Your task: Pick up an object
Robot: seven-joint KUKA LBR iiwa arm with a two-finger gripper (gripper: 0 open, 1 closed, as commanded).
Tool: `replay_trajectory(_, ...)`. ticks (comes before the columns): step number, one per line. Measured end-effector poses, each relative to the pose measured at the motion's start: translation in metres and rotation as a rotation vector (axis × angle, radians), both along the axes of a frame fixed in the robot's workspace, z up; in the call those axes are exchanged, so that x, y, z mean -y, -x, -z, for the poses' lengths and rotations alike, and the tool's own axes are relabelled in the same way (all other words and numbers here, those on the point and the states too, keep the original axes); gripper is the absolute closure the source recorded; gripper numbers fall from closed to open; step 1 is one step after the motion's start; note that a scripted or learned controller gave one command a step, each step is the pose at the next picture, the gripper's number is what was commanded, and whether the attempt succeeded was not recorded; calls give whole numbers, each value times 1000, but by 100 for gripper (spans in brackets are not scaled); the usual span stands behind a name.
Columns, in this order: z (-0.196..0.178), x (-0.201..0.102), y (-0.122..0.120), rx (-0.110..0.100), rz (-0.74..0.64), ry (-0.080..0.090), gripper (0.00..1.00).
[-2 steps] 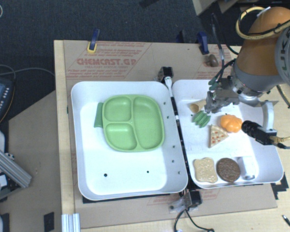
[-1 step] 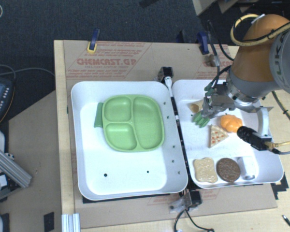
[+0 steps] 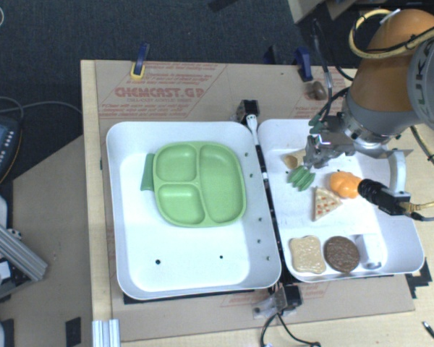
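While the cookie (image 3: 341, 253) and cracker (image 3: 307, 254) lie at the right bin's (image 3: 405, 255) near edge, the pizza slice (image 3: 325, 203) and orange (image 3: 343, 184) sit mid-bin. Farther back, the gripper (image 3: 312, 159) hangs just above a green item (image 3: 301, 177); finger state: can't tell. L bin holds a green tray (image 3: 200, 183).

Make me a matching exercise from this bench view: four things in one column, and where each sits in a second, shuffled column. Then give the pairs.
Things:
1. green divided plate
2. brown round cookie
3. orange fruit
4. green item under the claw

Places:
A. right bin, near front edge, beside the tan cracker
B. left bin, toward its back half
C. right bin, just right of the pizza-like wedge's top
D. right bin, back left part, directly below the claw

Pairs: 1-B, 2-A, 3-C, 4-D
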State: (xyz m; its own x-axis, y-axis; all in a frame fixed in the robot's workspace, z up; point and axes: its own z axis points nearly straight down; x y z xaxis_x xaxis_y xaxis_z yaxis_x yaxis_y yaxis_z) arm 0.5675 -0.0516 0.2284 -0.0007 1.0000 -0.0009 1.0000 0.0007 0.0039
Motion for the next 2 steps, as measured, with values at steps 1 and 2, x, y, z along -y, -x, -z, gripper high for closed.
replay_trajectory(1,-6,-2,7,-3,0,-1,100)
replay_trajectory(2,15,-1,9,-8,1,-1,100)
